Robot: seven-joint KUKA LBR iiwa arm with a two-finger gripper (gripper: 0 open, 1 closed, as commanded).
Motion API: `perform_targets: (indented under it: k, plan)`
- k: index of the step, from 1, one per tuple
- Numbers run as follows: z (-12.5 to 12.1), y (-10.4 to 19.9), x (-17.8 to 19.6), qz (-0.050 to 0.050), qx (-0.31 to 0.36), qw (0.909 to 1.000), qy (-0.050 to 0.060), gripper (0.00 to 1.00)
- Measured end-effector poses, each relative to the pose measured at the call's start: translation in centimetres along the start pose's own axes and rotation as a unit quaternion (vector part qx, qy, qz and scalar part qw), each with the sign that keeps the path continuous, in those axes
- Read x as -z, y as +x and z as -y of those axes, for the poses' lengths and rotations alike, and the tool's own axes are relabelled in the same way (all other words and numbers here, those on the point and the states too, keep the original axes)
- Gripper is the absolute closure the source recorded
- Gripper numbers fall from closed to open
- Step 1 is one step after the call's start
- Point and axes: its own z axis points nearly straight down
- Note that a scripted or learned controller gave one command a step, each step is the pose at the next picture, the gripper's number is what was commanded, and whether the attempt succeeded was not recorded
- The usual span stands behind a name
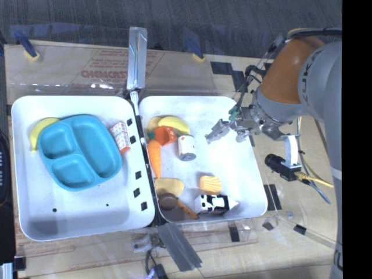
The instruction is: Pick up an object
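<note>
Closest to me, at about 6 o'clock in the right bin (250, 173), lies a small black and white toy (214, 203). It looks light and hard. Just beside it, toward 9 o'clock, sits a brown piece (170, 202) with a thin orange stick (187, 208) leaning on it. A bit farther in, a yellow wavy toy (210, 183) and a pale bread-like toy (168, 185) sit apart from each other. They look like plastic play food, stiff and smooth, so they may slip.

In the middle of the bin stands a little white can (186, 147). It is round and looks light and firm. I think the best hold is across its sides, from above. An orange carrot (154, 157) lies along the left wall, at 9 o'clock. Farther back, a red piece (164, 135) and a yellow banana (172, 123) touch each other.

The hand (216, 131) hangs over the bin at about 2 o'clock from the can, near it but not touching. Its fingers look spread apart with nothing between them.

The left bin (23, 173) holds a blue tray (81, 151).
</note>
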Motion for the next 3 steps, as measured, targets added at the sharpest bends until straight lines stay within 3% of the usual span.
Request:
perform_targets:
  k: [1,2,3]
  plan:
    - [0.2,-1.5,-1.2,0.000,0.003,1.0000,0.000,0.00]
    - [2.0,-0.2,-0.1,-0.001,-0.148,0.9890,0.001,0.00]
    - [4.9,-1.0,-9.5,-0.001,-0.147,0.9891,0.004,0.00]
